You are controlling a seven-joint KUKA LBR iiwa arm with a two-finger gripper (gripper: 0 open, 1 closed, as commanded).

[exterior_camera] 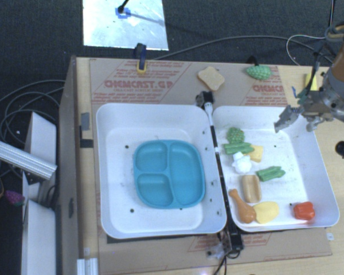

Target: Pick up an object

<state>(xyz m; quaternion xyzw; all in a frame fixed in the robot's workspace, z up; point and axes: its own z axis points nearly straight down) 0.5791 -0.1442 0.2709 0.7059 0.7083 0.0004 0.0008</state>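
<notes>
A cluster of toy food (pixel 249 171) is spread across the right bin (pixel 324 176), from a green piece near the middle divider down to a red piece (pixel 304 211) at the near right corner. Nothing is held. The gripper (pixel 298 118) is seen above the bin's far right edge, its fingers spread apart and empty. The nearest pieces are judged to lie down and to the left of it, with the green bean (pixel 270 173) lying roughly crosswise. A blue divided plate (pixel 169 173) sits in the left bin (pixel 114 153).

Red print reading "CHEMCAST GP" repeats across the brown sheet (pixel 160 79) at the bench's twelve o'clock edge.
</notes>
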